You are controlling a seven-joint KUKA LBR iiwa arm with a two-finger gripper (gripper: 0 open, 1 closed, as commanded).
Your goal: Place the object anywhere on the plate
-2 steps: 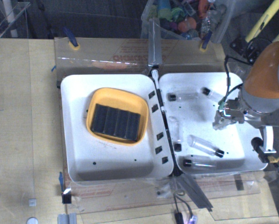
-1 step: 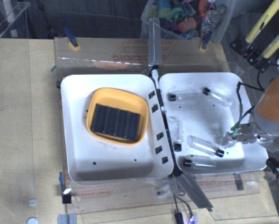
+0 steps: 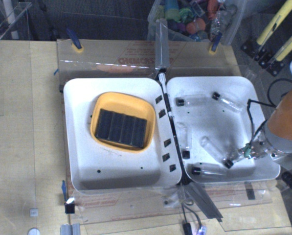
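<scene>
A yellow plate [image 3: 99, 106] with rounded corners sits in the left bin [image 3: 82, 175]. A black ridged rectangular object [image 3: 122, 128] lies flat on the plate, filling most of its middle. My gripper [image 3: 230, 161] is far from it, low over the front right part of the right bin [image 3: 243, 84]. The arm with its orange band [image 3: 286, 117] comes in from the right edge. Nothing shows at the gripper's tip.
A raised divider with black clips [image 3: 166, 131] separates the two bins. Several clear tube-like pieces with dark caps [image 3: 204, 170] lie in the right bin. A clear box of coloured toys [image 3: 194, 9] stands behind the bins.
</scene>
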